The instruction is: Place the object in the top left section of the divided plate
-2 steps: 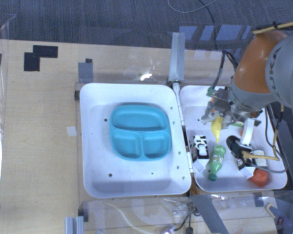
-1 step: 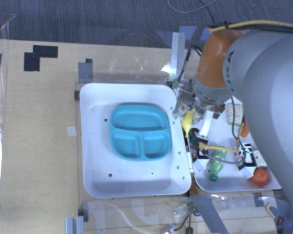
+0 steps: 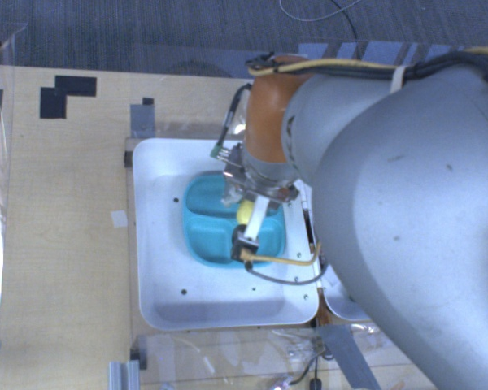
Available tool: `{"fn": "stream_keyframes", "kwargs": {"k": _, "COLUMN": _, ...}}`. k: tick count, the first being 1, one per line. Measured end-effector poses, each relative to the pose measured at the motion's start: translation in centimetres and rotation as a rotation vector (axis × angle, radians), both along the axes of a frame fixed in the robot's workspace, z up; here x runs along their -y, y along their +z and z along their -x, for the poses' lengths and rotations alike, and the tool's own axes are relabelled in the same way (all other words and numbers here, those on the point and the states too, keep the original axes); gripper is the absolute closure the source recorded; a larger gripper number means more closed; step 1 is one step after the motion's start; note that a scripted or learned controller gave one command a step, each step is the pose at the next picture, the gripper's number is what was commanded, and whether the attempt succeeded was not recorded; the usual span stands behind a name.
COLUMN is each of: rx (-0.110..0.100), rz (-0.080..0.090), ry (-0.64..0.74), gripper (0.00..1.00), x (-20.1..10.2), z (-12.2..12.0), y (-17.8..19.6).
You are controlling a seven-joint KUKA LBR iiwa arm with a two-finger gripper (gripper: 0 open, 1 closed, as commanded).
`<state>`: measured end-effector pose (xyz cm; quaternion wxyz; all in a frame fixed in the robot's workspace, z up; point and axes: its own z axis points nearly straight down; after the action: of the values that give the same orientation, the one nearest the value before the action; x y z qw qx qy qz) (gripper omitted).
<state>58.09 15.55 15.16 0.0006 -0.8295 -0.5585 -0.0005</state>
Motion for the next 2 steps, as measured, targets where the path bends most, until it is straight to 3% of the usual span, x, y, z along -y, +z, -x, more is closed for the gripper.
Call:
{"fn": "stream_keyframes", "kwargs": {"k": 1, "rx": 0.02, "rz": -0.006, "ry": -0.059, "gripper": 1.0, "x": -4.0, "z": -5.2, "y": -5.7}}
{"fn": "stream_keyframes", "kwargs": {"k": 2, "rx": -0.027, "rz": -0.018, "ry": -0.216, "gripper": 1.0, "x": 0.1, "z": -7.9, "y": -5.8}}
